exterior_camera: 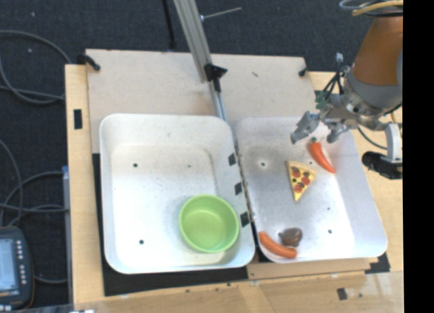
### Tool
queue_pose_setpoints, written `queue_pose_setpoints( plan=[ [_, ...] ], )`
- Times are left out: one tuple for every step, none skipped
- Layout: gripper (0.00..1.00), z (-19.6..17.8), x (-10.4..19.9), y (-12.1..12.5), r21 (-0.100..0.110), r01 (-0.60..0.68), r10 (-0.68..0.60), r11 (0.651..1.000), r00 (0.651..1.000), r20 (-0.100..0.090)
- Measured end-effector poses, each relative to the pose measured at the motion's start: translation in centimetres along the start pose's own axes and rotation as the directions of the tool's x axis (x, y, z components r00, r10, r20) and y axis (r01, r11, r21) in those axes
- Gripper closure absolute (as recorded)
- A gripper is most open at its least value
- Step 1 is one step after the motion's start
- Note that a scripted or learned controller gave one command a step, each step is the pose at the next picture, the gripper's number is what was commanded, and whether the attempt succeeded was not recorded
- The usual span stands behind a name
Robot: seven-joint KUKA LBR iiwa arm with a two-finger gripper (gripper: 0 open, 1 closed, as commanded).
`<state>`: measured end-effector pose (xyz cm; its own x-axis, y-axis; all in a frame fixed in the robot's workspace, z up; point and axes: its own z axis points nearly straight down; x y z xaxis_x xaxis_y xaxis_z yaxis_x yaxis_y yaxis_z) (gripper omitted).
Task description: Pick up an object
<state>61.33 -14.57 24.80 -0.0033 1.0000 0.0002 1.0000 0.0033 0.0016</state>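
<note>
the green bowl is round and smooth, like plastic. it sits in the left bin, near the front right corner. all other things lie to the right of the bowl. in the right bin, a long orange sausage lies close by at the front edge, touching a small brown lump that is too blurry to name. farther right and back is a flat toy pizza slice, a triangle with red dots. past it lies a shiny orange carrot. the gripper hangs just above the carrot's top end, its two grey fingers spread apart and pinching nothing. the arm is cut off at the edge.
</note>
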Motion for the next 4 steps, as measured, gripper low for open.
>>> queue_pose_setpoints(
  plan=[
    [0.0,0.0,0.0,0.0,0.0,0.0,0.0,1.0,1.0,0.0],
    [0.0,5.6,0.6,-0.7,0.006,-0.004,0.004,1.0,1.0,0.002],
    [0.0,11.0,1.3,-1.4,0.006,-0.005,0.005,1.0,1.0,0.002],
    [0.0,14.5,1.0,-1.2,-0.005,-0.006,0.006,1.0,1.0,0.007]
  ],
)
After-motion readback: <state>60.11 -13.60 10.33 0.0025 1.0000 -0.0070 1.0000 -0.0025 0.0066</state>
